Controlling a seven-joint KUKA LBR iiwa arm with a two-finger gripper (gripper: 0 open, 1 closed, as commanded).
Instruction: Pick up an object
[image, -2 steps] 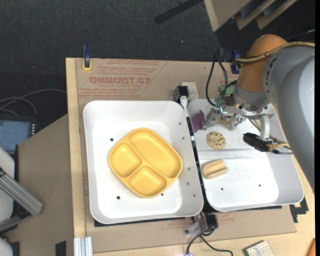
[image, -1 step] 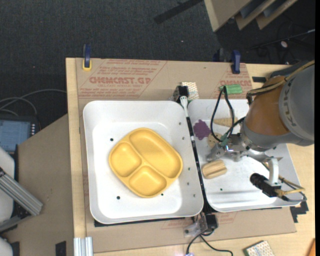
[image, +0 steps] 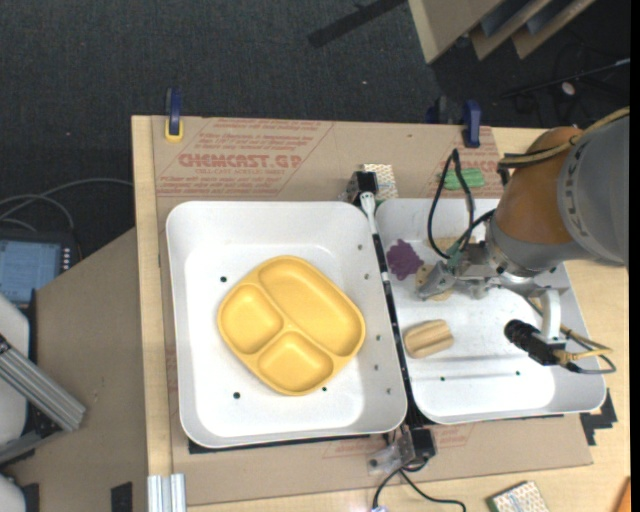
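- Spotted low in right bin (image: 486, 398), around its 10 o'clock: gripper (image: 438, 284), reaching in from 3 o'clock.
- Impossible to tell whether open or closed; nothing seen held.
- Just beside gripper, at its 10 o'clock: purple lump (image: 404, 258); touching or not, unclear.
- Near, at gripper's 6 o'clock: tan block (image: 427, 338), lying flat and apart.
- Well apart at 9 o'clock, alone in left bin (image: 190, 290): yellow plate (image: 290, 322).
- Judged at the grasping stage: down among the pieces, nothing lifted.
- Left to do, by this reading: closing on one piece, likely lump or block, and raising it clear of the bin.
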